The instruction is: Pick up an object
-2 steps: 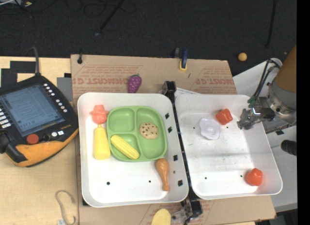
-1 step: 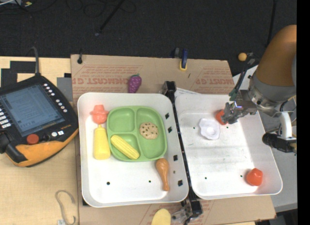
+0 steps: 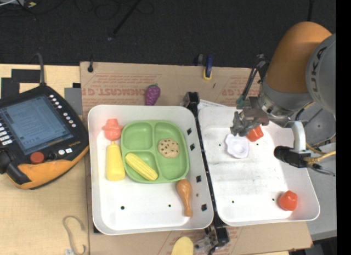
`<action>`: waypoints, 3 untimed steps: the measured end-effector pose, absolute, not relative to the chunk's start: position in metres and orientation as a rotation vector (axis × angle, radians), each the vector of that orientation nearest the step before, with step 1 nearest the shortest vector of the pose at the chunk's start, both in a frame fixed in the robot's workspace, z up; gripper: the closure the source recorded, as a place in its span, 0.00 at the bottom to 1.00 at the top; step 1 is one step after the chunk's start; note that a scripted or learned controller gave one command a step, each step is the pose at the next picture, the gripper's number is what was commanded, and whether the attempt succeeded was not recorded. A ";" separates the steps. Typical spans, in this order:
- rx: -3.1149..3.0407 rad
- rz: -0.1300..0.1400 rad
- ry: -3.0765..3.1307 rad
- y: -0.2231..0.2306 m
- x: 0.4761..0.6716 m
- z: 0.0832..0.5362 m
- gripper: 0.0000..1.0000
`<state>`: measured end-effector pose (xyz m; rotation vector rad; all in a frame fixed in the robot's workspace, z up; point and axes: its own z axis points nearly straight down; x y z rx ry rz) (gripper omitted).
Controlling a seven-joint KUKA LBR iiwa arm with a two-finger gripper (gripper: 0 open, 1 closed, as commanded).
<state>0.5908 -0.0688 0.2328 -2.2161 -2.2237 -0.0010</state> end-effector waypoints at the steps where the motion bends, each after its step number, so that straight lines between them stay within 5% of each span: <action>1: -2.216 0.003 -2.221 -0.027 0.581 0.227 1.00; 3: -2.221 0.005 -2.217 -0.037 0.586 0.217 1.00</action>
